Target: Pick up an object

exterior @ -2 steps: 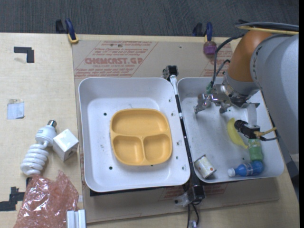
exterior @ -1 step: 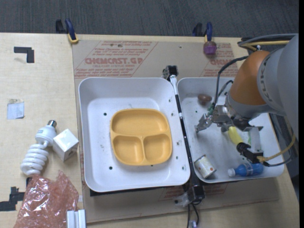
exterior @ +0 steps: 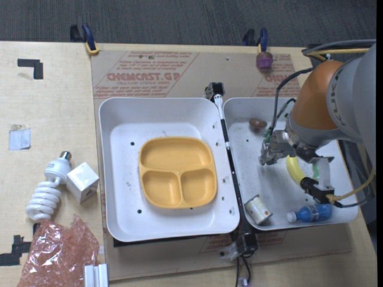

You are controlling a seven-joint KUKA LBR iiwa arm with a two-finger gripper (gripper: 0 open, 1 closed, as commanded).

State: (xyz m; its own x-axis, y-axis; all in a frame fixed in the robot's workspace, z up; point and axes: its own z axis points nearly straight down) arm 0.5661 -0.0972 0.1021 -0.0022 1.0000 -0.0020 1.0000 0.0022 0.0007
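My gripper (exterior: 268, 154) hangs low over the middle of the right bin (exterior: 239, 109), at the end of the grey and orange arm that reaches in from the right. Just right of it a yellow banana-shaped object (exterior: 294, 168) lies on the bin floor, partly hidden by the wrist. A small brown object (exterior: 258, 124) sits behind the gripper near the bin's back. At the front of the bin lie a white cup (exterior: 258, 210) on its side and a blue bottle (exterior: 312, 213). Nothing shows between the fingers.
The left bin (exterior: 114, 160) holds a yellow divided plate (exterior: 178, 172). Left of the bins, a spiral light bulb (exterior: 48, 190), a white cube (exterior: 82, 181) and a crumpled pink bag (exterior: 57, 253) lie on the bench. A purple object (exterior: 264, 60) sits behind the right bin.
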